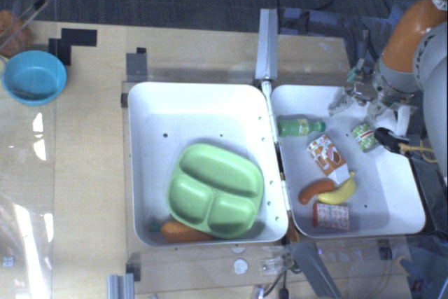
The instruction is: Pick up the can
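The can (331,216), red with a pale label, lies on its side near the front edge of the right bin (406,217). My gripper (355,96) hangs over the bin's back right corner, well behind the can and apart from it. Nothing shows in its grasp. Close to the gripper, just in front and to the right, stands a small green and white cup (364,136).
Also in the right bin are a green bottle (299,127), a snack box (326,153), a sausage (316,190) and a banana (339,192) just behind the can. The left bin (150,122) holds a green sectioned plate (215,189) and a carrot (183,232). A blue bowl (33,77) sits far left.
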Controlling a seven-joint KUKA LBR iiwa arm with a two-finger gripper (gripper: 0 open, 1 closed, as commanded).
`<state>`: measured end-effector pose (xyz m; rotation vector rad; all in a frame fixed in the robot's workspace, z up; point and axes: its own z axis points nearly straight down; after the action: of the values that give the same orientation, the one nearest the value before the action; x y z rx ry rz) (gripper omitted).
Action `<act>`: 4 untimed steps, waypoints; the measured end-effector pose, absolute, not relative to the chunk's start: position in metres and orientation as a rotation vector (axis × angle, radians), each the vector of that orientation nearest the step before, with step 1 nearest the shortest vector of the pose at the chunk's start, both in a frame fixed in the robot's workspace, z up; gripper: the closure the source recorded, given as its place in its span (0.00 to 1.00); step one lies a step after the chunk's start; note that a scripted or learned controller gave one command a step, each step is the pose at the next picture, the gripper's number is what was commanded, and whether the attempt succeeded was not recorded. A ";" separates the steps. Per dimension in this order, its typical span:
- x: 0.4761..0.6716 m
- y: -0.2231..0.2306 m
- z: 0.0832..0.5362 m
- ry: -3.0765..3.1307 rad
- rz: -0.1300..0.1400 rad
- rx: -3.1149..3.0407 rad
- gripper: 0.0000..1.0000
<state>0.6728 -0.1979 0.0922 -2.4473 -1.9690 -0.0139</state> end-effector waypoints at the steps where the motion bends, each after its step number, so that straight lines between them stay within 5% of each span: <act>1: 0.643 -0.199 0.087 -2.223 -0.006 -2.227 0.00; 2: 0.653 -0.199 0.093 -2.006 -0.012 -2.422 0.00; 3: 0.656 -0.198 0.106 -2.018 -0.017 -2.422 1.00; 4: 0.656 -0.198 0.106 -2.019 -0.017 -2.421 0.00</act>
<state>0.6556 -0.1982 0.1058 -2.4211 -2.0185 -0.0165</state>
